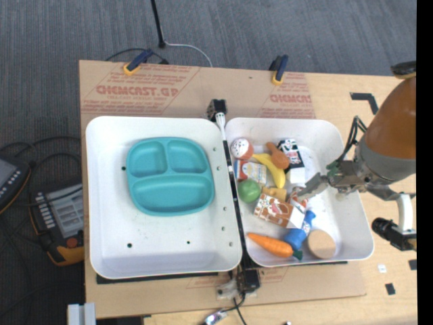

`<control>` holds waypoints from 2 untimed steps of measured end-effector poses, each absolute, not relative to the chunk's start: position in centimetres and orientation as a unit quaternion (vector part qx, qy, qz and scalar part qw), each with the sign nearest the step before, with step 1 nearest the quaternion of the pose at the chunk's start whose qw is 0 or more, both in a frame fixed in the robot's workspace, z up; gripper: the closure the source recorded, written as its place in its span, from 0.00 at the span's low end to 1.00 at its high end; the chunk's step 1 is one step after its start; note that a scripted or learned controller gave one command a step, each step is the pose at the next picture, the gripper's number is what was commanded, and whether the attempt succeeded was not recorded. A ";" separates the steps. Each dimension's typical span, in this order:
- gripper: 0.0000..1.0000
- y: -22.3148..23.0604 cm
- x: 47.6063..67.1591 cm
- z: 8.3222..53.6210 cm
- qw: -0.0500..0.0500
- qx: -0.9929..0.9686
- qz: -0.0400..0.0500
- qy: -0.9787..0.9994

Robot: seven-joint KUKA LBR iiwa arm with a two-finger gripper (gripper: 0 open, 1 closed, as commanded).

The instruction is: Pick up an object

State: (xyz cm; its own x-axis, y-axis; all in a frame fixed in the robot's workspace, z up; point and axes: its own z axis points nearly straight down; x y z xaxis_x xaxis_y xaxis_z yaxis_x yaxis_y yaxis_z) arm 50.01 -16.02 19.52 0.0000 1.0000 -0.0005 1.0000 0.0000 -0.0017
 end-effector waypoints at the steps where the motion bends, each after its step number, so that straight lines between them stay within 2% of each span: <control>1: 0.00 -13.8 57.1 9.7 0.000 -0.709 0.001 -0.705; 2: 1.00 -13.8 57.2 10.7 0.000 -0.709 0.001 -0.705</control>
